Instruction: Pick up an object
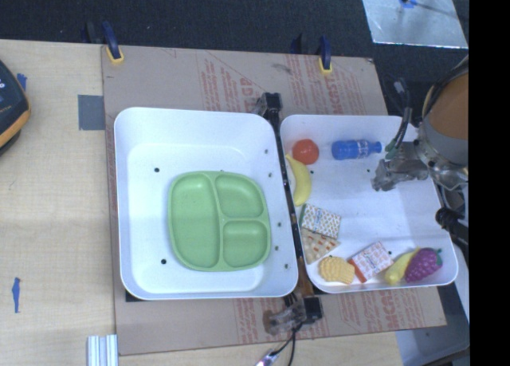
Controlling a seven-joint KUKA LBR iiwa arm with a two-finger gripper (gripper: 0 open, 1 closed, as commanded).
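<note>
The right bin (362, 201) holds a red ball (304, 151), a blue bottle (355, 149) lying on its side, a yellow banana (300, 181), two patterned packets (321, 220), a yellow corn-like toy (336, 269), a red-and-white packet (371, 260) and a purple grape bunch (424, 263) beside a yellow piece (398, 269). My gripper (392, 175) hangs over the bin's right side, just right of the blue bottle. Nothing shows between its fingers.
The left bin (139, 221) holds a green divided plate (219, 219). Both bins sit on a cardboard sheet (199, 77) clamped to the bench. A dark device (9, 105) lies at the far left edge.
</note>
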